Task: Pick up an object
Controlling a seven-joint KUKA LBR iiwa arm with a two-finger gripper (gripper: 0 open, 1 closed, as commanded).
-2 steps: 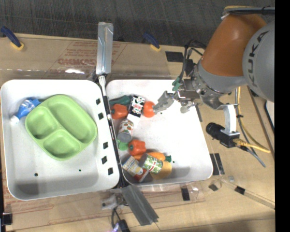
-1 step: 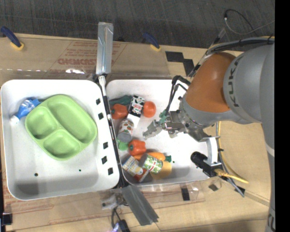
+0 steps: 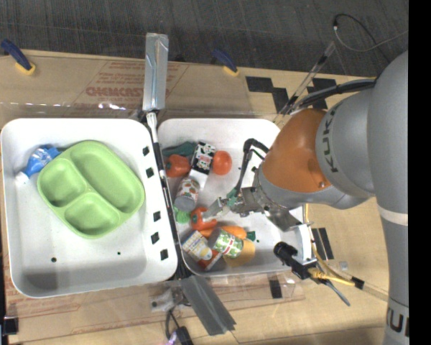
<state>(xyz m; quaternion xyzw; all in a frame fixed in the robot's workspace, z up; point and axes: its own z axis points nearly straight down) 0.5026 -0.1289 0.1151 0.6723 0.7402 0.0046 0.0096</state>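
The right bin [image 3: 262, 131] holds a heap of small toy groceries. A black-and-white carton [image 3: 202, 157] lies beside a red tomato [image 3: 221, 162] and an orange-red piece [image 3: 177, 165] at the back. Lower down are a labelled can [image 3: 188, 191], an orange carrot-like piece [image 3: 204, 220], a small box [image 3: 196, 245] and an orange bottle with a green label [image 3: 233, 242]. My gripper [image 3: 221, 207] reaches in from the right, low over the heap, its tip right next to the carrot-like piece. Whether anything sits in it is not visible.
The left bin [image 3: 72, 272] carries a green divided plate [image 3: 91, 187] with a blue object [image 3: 39, 159] at its upper left. A raised divider [image 3: 161, 192] separates the bins. The arm's orange band and grey body cover the right bin's right side.
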